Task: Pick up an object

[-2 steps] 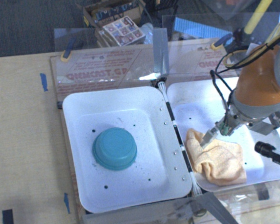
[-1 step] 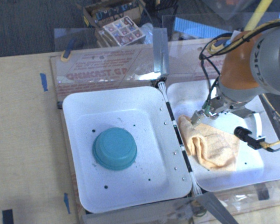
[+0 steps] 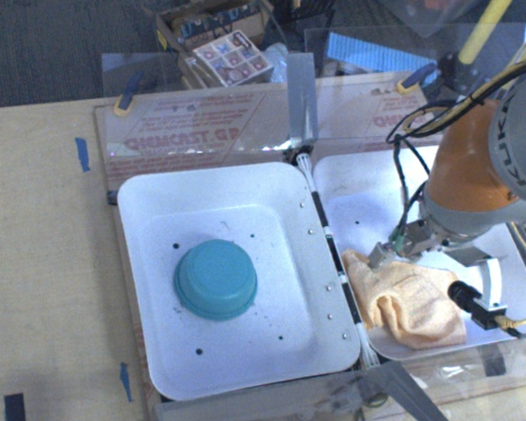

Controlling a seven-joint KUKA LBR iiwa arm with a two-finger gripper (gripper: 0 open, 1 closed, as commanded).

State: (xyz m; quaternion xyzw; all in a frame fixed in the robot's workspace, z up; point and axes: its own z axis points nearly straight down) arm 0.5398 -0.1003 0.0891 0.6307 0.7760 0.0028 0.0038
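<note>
Your tool (image 3: 387, 251) sits low in the right bin (image 3: 354, 177), at the yellow cloth (image 3: 411, 306); can't tell its opening. Step: approach and grasp. Next you'd need to close on the cloth, then lift. Teal bowl (image 3: 216, 278) sits in the left bin (image 3: 148, 197).

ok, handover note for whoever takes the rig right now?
Gripper: low in the right bin, at the top edge of the yellow cloth; grasp state unreadable from above.
Teal bowl: upside down, centre of the left bin, untouched.
Done: arm positioned over the cloth.
Left: confirm a grasp, lift an object clear.
</note>
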